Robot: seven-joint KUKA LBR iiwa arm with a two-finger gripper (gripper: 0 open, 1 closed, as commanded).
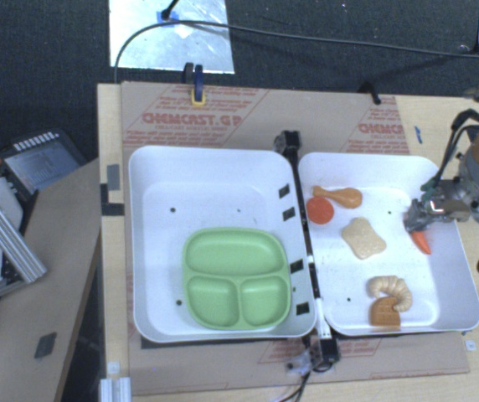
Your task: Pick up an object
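My gripper (419, 218) hangs over the right edge of the right bin (440, 308), reaching in from the right. Directly below it, partly hidden by it, lies a small orange-red carrot-like piece (424, 243). Further left in the same bin are a tan drumstick (338, 197), a red round piece (320, 212) touching it, and a beige bread slice (363, 239). A pale curled croissant (390, 287) and a brown chunk (384, 311) lie near the bin's front.
The left bin (160, 182) bears a green divided plate (236, 277) toward its front right. Black clips run along the divider (300, 241) between the bins. Cables cross the dark floor at the back.
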